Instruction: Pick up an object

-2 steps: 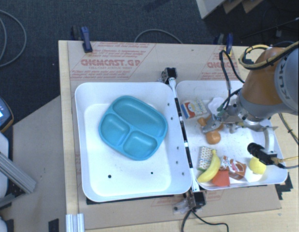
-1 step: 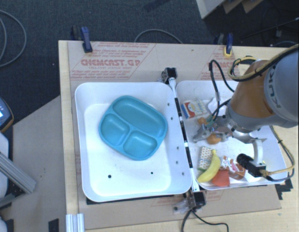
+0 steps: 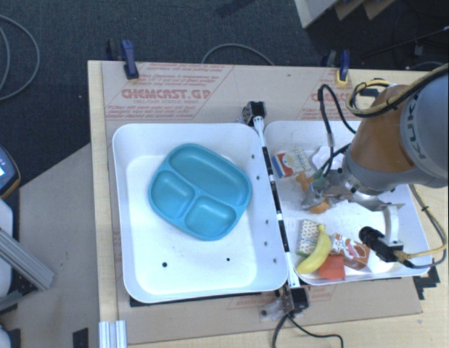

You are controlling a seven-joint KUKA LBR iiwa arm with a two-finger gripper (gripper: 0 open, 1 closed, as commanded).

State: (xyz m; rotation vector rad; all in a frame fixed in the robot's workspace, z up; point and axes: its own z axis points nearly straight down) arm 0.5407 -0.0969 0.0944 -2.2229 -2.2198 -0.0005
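A: Yellow first: a banana (image 3: 316, 251) lies at the near rim of the right bin (image 3: 409, 263), about six o'clock in it, with an orange-red piece (image 3: 331, 267) touching its lower end and a patterned packet (image 3: 307, 232) just beside it at its ten o'clock.

B: So the likely pickings crowd that near corner. Why so tight?

A: My guess is they were tipped in loose; they slid against the wall. A red-and-white wrapper (image 3: 352, 252) sits at the banana's three o'clock.

B: And the tool?

A: The tool (image 3: 316, 187) hangs low over the middle of the right bin, under the grey and orange arm (image 3: 387, 147), above small orange bits (image 3: 318, 207). Whether it is spread or pinching anything, I cannot tell; the wrist hides it.

B: Room to move?

A: Little. The divider between bins is at its nine o'clock, and a packet (image 3: 288, 164) lies at its eleven. Farther off, the left bin (image 3: 137, 267) carries a blue sectioned plate (image 3: 201, 191) with open white floor round it, and the worktop (image 3: 166, 96) runs bare at twelve o'clock.
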